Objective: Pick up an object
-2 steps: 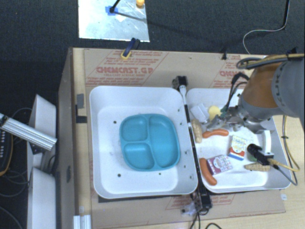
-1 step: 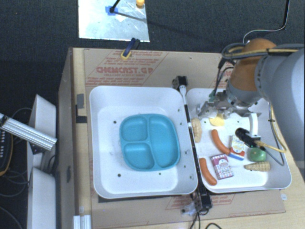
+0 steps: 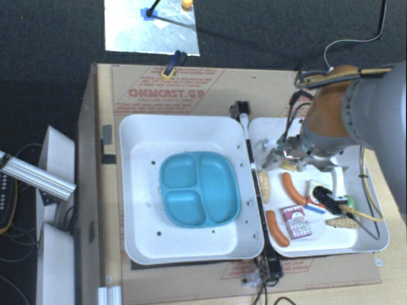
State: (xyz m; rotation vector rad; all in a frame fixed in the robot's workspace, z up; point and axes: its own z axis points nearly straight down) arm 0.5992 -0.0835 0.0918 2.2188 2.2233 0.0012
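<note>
Faintly, red "CHEMCAST GP" on the board [image 3: 166, 94] — claw [image 3: 287, 155] state unclear.

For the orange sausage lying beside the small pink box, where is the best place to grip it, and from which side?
Probably grip the orange sausage at its middle, coming from above, closing across its narrow width. It lies flat; the small pink box crowds one long side, so keep to the exposed middle.

My arm [image 3: 372, 107] is grey with an orange band [image 3: 327, 110]. Both bins [image 3: 137, 189] are white. Left of the divider sits a light-blue compartment tray [image 3: 198, 189]; right of it, two orange-red sausages [image 3: 277, 227] and a pink patterned packet [image 3: 296, 222].
</note>
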